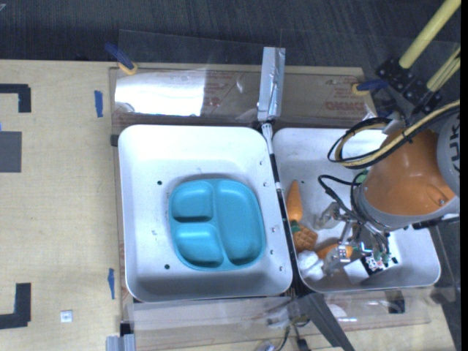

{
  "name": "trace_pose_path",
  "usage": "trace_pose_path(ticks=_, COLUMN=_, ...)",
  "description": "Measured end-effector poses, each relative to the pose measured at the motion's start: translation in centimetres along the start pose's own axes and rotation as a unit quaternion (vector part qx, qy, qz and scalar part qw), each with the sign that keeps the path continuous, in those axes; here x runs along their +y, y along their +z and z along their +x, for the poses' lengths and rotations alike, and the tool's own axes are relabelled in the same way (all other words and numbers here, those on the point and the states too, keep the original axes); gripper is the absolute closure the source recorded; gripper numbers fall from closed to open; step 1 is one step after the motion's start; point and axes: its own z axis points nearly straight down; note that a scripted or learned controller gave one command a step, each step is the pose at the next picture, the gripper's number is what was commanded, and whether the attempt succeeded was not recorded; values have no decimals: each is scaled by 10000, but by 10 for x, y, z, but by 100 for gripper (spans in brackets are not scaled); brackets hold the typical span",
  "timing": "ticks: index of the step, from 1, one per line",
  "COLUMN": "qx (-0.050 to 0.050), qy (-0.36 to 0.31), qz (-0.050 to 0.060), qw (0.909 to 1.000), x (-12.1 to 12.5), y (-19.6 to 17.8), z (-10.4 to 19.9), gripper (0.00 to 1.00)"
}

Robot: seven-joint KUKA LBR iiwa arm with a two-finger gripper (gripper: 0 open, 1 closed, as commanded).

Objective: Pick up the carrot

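Observation:
The carrot (294, 202) is a short orange piece lying along the left wall of the right bin (424, 269), its tip pointing to the far side. My gripper (342, 235) hangs low in the same bin, a little to the right of the carrot and nearer the front, apart from it. The wrist's orange band (406, 175) and its cables hide the bin's middle and right part. Nothing from the bin shows in the gripper's hold.
A waffle-patterned orange piece (304, 236), a white lump (311, 262) and a small orange item (340, 253) crowd the right bin's front left corner, just below the carrot. A blue divided plate (216, 221) lies in the left bin (139, 196).

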Motion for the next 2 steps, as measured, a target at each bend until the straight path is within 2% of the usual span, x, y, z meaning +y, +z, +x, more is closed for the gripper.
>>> trace_pose_path(ticks=1, qx=-61, qy=9, qz=-5, qw=10000, x=1, y=-12, z=-3, gripper=100)
trace_pose_path(ticks=2, qx=-47, qy=426, qz=-4, qw=9991, x=38, y=-142, z=-30, gripper=100)
